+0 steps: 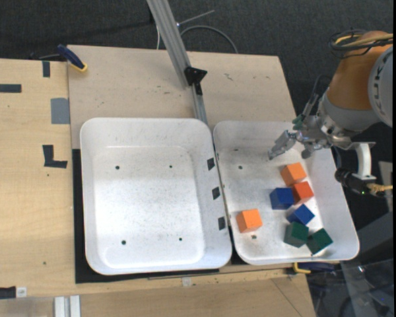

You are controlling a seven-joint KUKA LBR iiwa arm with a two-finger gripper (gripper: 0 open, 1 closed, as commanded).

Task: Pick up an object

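— Where's the claw in the camera view?

— The gripper [292, 145] hangs over the upper part of the right bin [251, 140], on the grey arm [356, 84] that comes in from the right. Its two fingers are spread, with nothing between them.

— And the blocks?

— All lie below the claw in the same bin. Nearest, just below and a little right, is an orange block [293, 173], with a second orange block [303, 190] touching it. Further down sit a blue block [282, 198] and a smaller blue block [303, 214], then two green blocks [296, 234] [319, 240] at the lower corner. A lone orange cube [249, 220] lies below and left of the claw.

— The other bin?

— The left bin [92, 137] sits well to the claw's left.
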